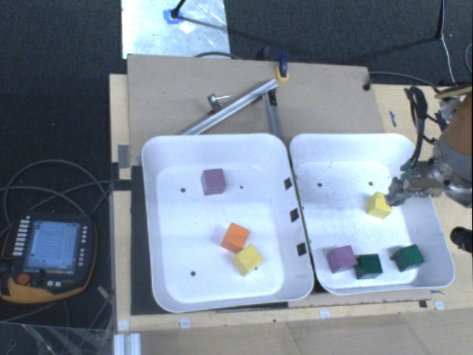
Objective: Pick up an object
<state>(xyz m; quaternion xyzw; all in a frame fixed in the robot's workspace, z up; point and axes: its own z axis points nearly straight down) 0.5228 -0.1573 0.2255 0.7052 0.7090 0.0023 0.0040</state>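
Note:
In the right bin a small yellow cube lies near the right wall. My gripper reaches in from the right and sits just up and to the right of that cube, right beside it or touching it. Along the front of the same bin lie a purple cube, a dark green cube and a lighter green cube. The left bin holds a purple cube, an orange cube and a yellow cube that touches the orange one.
A metal bar lies on the brown board behind the bins. A teach pendant rests on the floor at the left. Cables hang beside the arm at the right bin's far right corner.

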